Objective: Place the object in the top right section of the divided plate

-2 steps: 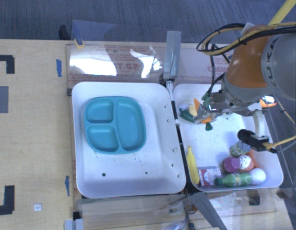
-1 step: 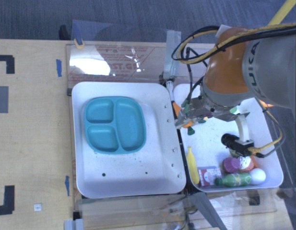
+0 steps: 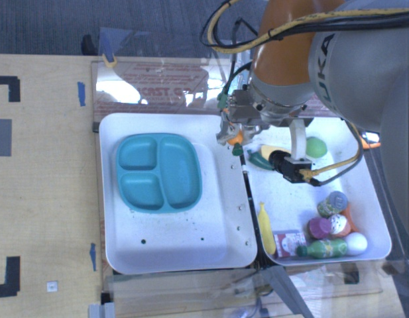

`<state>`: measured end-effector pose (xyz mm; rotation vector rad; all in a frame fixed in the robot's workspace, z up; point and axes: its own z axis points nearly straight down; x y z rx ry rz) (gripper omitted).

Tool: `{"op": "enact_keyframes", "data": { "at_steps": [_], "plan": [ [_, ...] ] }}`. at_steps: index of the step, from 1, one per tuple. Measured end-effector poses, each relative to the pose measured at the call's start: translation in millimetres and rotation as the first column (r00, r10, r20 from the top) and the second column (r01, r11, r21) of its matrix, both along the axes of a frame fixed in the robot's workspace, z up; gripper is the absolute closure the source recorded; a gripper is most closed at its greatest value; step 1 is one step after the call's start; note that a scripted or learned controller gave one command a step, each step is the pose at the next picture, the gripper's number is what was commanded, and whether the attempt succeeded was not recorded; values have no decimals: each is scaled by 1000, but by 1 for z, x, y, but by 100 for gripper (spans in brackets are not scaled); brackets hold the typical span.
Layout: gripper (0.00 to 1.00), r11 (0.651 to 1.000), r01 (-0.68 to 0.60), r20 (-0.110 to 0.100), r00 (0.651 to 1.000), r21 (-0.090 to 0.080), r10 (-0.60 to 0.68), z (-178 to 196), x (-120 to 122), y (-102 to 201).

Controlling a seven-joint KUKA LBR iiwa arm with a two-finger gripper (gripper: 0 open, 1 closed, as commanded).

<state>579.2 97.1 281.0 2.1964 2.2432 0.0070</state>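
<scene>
Left bin (image 3: 124, 244): holds the blue divided plate (image 3: 159, 172), its three sections bare.
Gripper (image 3: 232, 136): hangs over the seam between the bins, just right of the plate; a small orange object (image 3: 236, 138) shows at its tip, too blurred to tell whether it is gripped.
Right bin (image 3: 380, 234): right of the plate; holds a yellow banana (image 3: 265, 226), a green ball (image 3: 316, 147) and a heap of small toys (image 3: 327, 234) in its near corner.
Hidden: the arm (image 3: 337, 52) covers the right bin's far part.
</scene>
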Motion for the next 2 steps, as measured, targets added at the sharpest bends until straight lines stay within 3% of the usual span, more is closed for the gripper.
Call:
{"op": "enact_keyframes", "data": {
  "at_steps": [1, 2],
  "plan": [
    [100, 995, 105, -4, 995, -2, -105, 21, 44, 13],
    [100, 995, 102, 0, 995, 1, -102, 53, 10, 67]
  ]
}}
